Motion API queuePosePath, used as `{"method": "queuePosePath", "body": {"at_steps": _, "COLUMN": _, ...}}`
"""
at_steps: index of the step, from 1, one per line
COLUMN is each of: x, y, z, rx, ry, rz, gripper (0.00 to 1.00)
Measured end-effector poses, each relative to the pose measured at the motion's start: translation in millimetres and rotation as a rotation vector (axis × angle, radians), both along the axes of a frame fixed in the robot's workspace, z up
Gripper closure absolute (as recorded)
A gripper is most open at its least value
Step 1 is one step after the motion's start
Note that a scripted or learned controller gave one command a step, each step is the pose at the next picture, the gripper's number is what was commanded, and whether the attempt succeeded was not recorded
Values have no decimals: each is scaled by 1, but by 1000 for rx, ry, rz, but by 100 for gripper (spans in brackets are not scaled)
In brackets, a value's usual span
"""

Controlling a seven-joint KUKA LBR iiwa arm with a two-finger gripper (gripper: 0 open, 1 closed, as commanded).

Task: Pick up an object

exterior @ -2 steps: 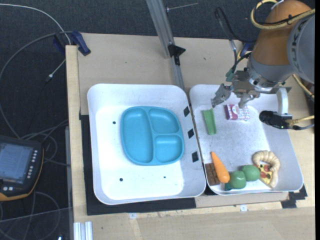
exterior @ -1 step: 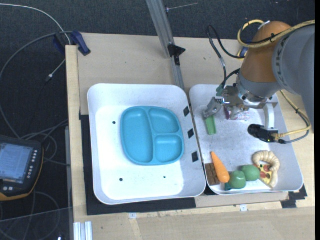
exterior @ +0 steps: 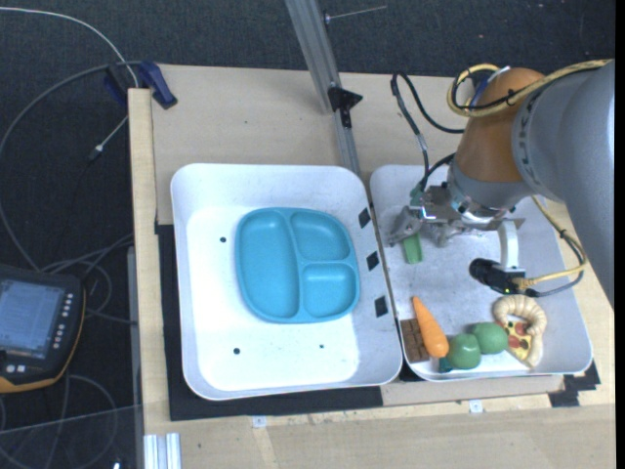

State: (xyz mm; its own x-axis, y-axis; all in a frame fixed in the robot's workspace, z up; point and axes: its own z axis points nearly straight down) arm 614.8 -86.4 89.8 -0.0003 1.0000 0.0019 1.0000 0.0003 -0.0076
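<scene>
so, going from the left. Way out left of the blue plate point(exterior: 293, 262), off the bench, a handheld screen unit point(exterior: 34, 325) with an orange edge lies on the dark floor. The plate is a three-section one, lying flat roughly in the middle of the left white bin point(exterior: 190, 262). Up past the plate's far right corner, a grey metal post point(exterior: 317, 47) slants out of the top of the view.

Right of the plate, over the bin wall, is the right white bin point(exterior: 459, 286), and that's where all the small stuff is. The green block point(exterior: 411, 250) is the first thing right of the plate, about level with the plate's upper half and just inside the bin wall. My gripper point(exterior: 430, 225) is right over it, a touch further from the plate, and the block pokes out from under it on the camera side. Honestly I can't tell from this angle how far open the gripper is or whether it has the block at all.

Right of the plate's lower right corner there's a brown piece point(exterior: 411, 335) against the bin wall with the carrot point(exterior: 430, 327) right up against it, thin end pointing back up toward the block. Further from the plate come two green pieces point(exterior: 467, 353) side by side at the carrot's fat end, then a pale curled toy point(exterior: 518, 325) with red and yellow bits. Furthest from the plate is my arm point(exterior: 571, 135), reaching in from the right
</scene>
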Motion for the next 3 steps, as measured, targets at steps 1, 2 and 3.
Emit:
{"method": "queuePosePath", "body": {"at_steps": 1, "x": 2, "y": 0, "z": 14, "rx": 0, "ry": -7, "rz": 0, "gripper": 100}}
{"method": "queuePosePath", "body": {"at_steps": 2, "x": 9, "y": -2, "z": 60, "rx": -3, "ry": -14, "rz": 1, "gripper": 100}}
{"method": "queuePosePath", "body": {"at_steps": 3, "x": 17, "y": -4, "z": 106, "rx": -3, "ry": -14, "rz": 1, "gripper": 100}}
